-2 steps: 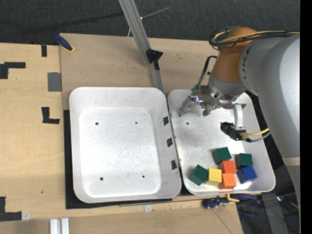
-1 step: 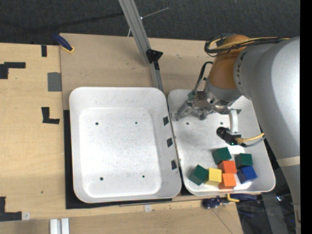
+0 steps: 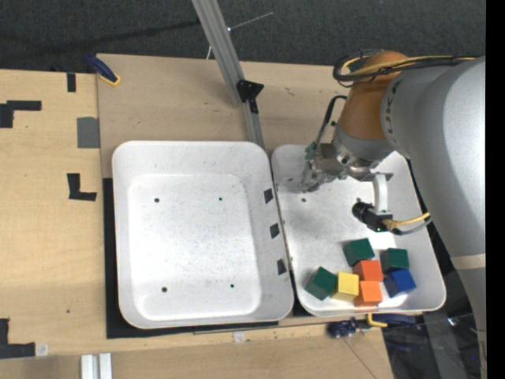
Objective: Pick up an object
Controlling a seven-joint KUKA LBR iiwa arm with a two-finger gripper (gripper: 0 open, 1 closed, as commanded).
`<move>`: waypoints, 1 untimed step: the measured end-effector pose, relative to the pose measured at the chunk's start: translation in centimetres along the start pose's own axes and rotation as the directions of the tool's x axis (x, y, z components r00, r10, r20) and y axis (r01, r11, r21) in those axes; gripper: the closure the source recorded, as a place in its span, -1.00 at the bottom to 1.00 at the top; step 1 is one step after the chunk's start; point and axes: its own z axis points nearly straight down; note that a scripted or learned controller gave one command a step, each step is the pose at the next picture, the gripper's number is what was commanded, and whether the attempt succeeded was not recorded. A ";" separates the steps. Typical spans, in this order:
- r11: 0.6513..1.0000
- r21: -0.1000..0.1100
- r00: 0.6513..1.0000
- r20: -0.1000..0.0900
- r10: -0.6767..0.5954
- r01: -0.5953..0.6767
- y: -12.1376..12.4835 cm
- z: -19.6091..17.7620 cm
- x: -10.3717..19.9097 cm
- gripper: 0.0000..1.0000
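Several small blocks are clustered at the near end of the right bin: a dark green block, a yellow block, an orange block, a red-orange block, a second dark green block, a green block and a blue block. My gripper hangs over the far left corner of that bin, well away from the blocks. No block shows at its tip. The arm's grey body and orange band cover the bin's far right part.
The left bin lies beside the right one, their rims touching. A slanted metal pole runs down to a black clamp behind the bins. A blue and yellow item lies at the bench's far left.
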 end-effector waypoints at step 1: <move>1.000 -0.009 1.000 0.000 0.001 -0.001 0.4 -6.3 -0.1 1.00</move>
